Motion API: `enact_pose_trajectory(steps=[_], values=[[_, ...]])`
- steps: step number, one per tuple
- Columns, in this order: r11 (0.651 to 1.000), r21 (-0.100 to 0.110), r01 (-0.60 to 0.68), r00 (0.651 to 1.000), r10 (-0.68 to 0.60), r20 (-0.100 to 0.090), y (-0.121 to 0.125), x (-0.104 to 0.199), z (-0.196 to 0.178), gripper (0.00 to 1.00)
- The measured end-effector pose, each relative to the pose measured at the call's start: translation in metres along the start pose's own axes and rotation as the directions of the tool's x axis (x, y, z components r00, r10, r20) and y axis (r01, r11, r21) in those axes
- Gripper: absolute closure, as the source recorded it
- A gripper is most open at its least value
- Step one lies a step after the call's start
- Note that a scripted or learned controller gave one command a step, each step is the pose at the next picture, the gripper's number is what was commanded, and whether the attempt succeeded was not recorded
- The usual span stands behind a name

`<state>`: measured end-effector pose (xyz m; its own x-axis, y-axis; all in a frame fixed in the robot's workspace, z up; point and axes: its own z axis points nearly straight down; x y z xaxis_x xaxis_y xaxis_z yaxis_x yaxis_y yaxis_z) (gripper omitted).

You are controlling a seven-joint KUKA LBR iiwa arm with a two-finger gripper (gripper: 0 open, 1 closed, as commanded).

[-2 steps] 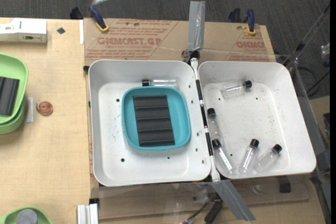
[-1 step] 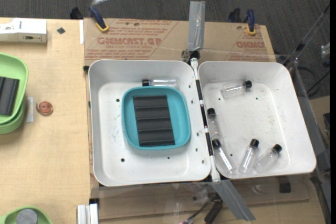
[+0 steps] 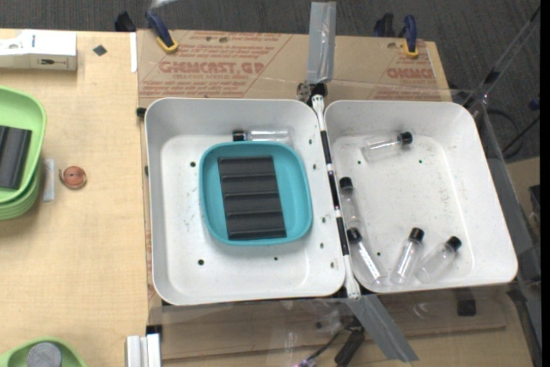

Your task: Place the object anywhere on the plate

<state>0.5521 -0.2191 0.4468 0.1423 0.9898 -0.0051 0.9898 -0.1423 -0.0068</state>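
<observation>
A teal square plate (image 3: 211,185) lies in the middle of the left bin (image 3: 172,253). A black ridged block (image 3: 251,195) rests on the plate. Just behind the plate's far edge lies a clear vial with a black cap (image 3: 260,135), on the bin floor. The right bin (image 3: 481,185) holds several more clear black-capped vials: one near the back (image 3: 387,145), one along the left wall (image 3: 346,193), and others at the front (image 3: 406,253).
On the wooden bench to the left are a green tray (image 3: 21,185), a small orange disc (image 3: 74,177) and a white box (image 3: 39,51). Cardboard with clamps (image 3: 160,32) lies behind the bins.
</observation>
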Motion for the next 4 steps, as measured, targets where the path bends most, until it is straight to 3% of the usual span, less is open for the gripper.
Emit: enact_pose_trajectory(steps=[1, 2, 3, 4], values=[[0.995, -0.005, 0.101, 0.995, -0.101, -0.003, 0.042, 0.036, 0.149, 1.0], [0.932, -0.006, 0.363, 0.932, -0.363, -0.003, 0.034, 0.073, 0.265, 1.0], [0.932, -0.006, 0.363, 0.932, -0.363, -0.003, 0.034, 0.073, 0.265, 0.0], [0.894, -0.008, 0.448, 0.894, -0.449, 0.0, 0.023, 0.002, 0.258, 0.0]])
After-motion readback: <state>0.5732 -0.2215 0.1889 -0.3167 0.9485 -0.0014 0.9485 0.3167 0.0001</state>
